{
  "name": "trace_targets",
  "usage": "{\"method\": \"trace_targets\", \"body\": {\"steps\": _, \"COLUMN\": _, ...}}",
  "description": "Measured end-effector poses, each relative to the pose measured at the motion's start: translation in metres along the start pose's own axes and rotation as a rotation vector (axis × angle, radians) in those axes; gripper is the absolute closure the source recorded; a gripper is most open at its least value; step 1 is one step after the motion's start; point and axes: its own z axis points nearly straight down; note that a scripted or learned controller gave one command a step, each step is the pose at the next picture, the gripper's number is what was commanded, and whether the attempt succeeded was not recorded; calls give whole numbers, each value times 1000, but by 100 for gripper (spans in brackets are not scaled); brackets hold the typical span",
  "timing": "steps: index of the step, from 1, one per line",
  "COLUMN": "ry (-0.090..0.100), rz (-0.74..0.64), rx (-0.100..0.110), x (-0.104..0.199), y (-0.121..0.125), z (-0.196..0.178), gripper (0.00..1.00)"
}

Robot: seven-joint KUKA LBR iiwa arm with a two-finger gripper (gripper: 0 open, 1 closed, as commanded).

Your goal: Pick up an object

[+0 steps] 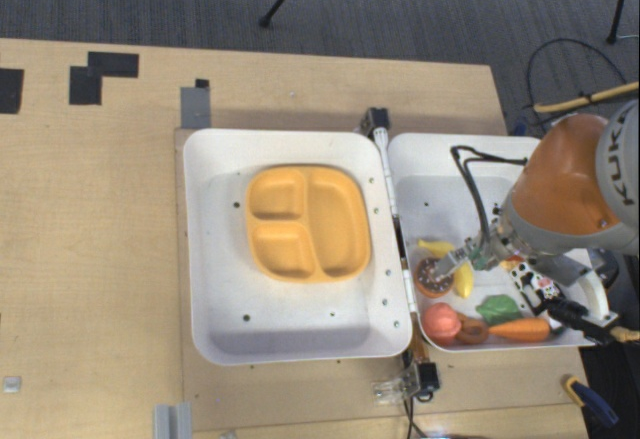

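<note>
My gripper reaches down into the right bin from the right, under the orange band of the arm. Its tip sits among the toy foods at the bin's near side, close to a yellow banana-like piece and a second yellow piece. Just left of the tip lies a brown donut. Nearer the front edge lie a red-pink fruit, a small brown piece, a green piece and an orange carrot. I see nothing lifted.
The left bin holds a yellow divided plate. A black-and-white item lies beside the arm. A black cable loops over the far part of the right bin. A metal divider rail runs between the bins.
</note>
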Motion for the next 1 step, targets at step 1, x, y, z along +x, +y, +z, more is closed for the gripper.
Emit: {"method": "trace_targets", "body": {"steps": 1, "ry": 13, "rz": 340, "rx": 34, "x": -19, "y": 0, "z": 26, "gripper": 0}}
